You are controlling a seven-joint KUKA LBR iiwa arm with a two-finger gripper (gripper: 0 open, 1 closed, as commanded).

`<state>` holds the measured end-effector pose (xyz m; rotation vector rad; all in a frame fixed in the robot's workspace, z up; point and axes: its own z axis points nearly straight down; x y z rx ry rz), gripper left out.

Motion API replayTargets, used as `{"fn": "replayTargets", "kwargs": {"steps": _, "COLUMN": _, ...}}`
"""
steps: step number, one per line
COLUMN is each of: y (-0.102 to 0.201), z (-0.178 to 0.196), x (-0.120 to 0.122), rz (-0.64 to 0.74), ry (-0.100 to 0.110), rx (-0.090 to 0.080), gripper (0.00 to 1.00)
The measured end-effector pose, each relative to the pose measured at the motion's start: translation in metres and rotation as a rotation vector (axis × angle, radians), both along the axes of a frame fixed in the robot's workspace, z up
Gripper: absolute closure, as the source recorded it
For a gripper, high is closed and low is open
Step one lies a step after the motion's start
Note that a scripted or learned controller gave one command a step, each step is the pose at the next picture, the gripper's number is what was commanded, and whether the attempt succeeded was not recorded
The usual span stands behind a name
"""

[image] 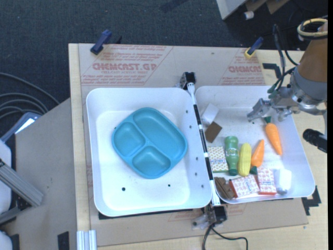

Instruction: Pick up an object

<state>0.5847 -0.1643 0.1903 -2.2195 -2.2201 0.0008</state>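
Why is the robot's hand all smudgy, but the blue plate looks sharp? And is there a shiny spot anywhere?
In the camera view, the gripper looks smeared, probably from moving; the blue plate lies still, so it is crisp, with soft even light and only a faint shadow. The right bin looks bright white near its rim, a bit washed out.

Arm (315, 61) cropped at right edge

Arm (312, 72) at right edge of frame: orange-brown band over a grey wrist ring, a yellowish ring above it. Black cables run down its left side. Pincer (268, 112) is grey metal, angular brackets, with a dark stub lower right.
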Motion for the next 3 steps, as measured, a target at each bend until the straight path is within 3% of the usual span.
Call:
{"fn": "replayTargets", "kwargs": {"steps": 1, "y": -0.06, "z": -0.047, "x": 0.022, "rz": -0.001, "ry": -0.003, "rx": -0.003, "gripper": 0.0}}
{"fn": "replayTargets", "kwargs": {"steps": 2, "y": -0.052, "z": -0.107, "x": -0.001, "rz": 0.005, "ry": 0.002, "rx": 0.01, "gripper": 0.0}}
{"fn": "replayTargets", "kwargs": {"steps": 3, "y": -0.055, "z": -0.096, "x": 0.0, "rz": 0.003, "ry": -0.001, "rx": 0.003, "gripper": 1.0}}
